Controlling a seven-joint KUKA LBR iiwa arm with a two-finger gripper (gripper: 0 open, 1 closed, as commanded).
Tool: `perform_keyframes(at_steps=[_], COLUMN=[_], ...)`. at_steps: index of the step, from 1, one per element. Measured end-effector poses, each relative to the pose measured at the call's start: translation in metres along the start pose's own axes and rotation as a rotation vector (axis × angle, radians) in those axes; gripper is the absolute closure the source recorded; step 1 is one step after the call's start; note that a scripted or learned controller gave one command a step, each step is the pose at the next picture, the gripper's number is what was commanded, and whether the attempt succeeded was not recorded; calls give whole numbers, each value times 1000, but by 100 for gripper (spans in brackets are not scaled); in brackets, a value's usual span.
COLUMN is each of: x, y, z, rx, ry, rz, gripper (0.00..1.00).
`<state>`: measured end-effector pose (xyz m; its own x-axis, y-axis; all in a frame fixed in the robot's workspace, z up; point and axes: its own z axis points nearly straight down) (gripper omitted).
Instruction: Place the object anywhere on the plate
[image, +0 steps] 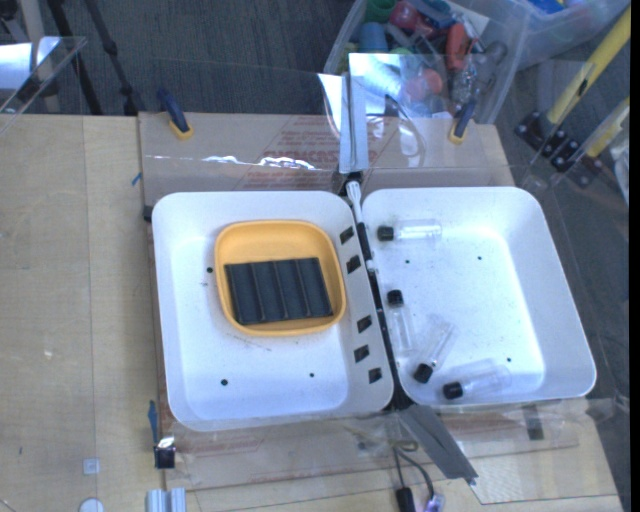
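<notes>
Whether the gripper is open or closed cannot be told.

Nearest the camera, in the right bin (560, 300), a clear vial (480, 381) with a black cap lies on its side close to the near rim. Just beside it a second vial (434, 347) lies tilted, its cap toward the near edge. A third vial (399, 318) lies along the bin's left wall, close to the second; whether they touch is unclear. A fourth vial (412, 231) lies well apart, near the far left corner. All four are smooth, see-through cylinders. The bin floor is white, speckled, with rounded corners, and its right half is bare.

In the left bin (185, 330) sits the plate (228, 250), a yellow, glossy, rounded square with a raised rim. A dark ribbed slab (278, 290) covers most of its inside. White floor rings the plate on all sides, widest on the near side. No vial lies on the plate.

Black tabs (362, 324) line the ridge between the bins.
</notes>
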<state>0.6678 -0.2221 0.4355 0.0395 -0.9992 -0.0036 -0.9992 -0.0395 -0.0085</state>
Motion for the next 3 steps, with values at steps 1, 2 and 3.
perform_keyframes(at_steps=[1, 2, 3], x=[-9, -21, -7], y=[0, -1, 0], z=[1, 4, 2], rx=[-2, -3, -3], ry=[-1, -1, -4], rz=[-375, -876, -1211], gripper=[100, 100, 100])
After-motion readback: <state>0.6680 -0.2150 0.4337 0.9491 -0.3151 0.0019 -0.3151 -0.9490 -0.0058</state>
